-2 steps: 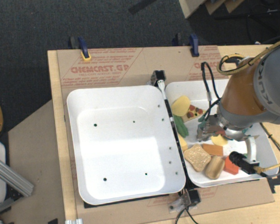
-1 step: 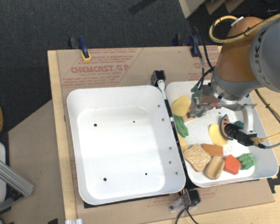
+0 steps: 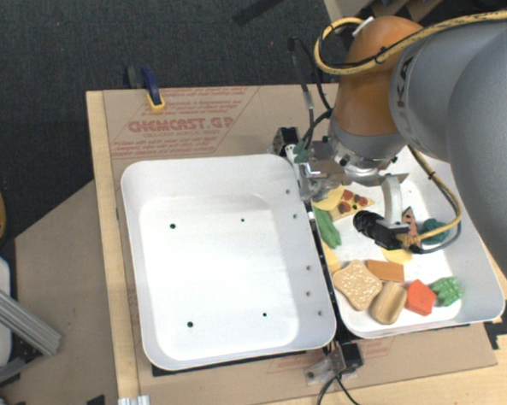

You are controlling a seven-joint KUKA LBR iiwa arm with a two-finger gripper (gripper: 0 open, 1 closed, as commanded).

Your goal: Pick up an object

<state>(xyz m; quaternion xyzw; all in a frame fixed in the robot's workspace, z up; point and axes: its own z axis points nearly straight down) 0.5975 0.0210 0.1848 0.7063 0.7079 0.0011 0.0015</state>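
- At the eleven o'clock corner of the right bin (image 3: 487,305), the gripper (image 3: 319,178) hangs low over the contents. It is close against the wall shared with the left bin (image 3: 215,268).
- The arm (image 3: 368,88) reaches in from three o'clock with its wrist roughly vertical. This is judged to suit a straight descent into so shallow a tray.
- Claw state: hidden beneath the wrist housing, so it cannot be told whether it is released or clenched. Nothing is seen in its grasp.
- Nearest candidates: a yellow slice with red dots (image 3: 341,202) lies just at five o'clock of the gripper. A green pod (image 3: 327,229) lies along the shared wall at six o'clock of it. Either is judged the likely target, being closest.
- Other stock sits at the bin's six o'clock end, loose and crowded as if tipped in. It comprises a speckled cracker (image 3: 355,283), a tan roll (image 3: 388,303) touching it, a red-orange block (image 3: 420,297) and a green floret (image 3: 447,291).
- Progress: the pick is not confirmed, and the step is judged to be approach or closure.
- Risk: the wall at nine o'clock leaves little room, and a flat slice offers poor purchase.
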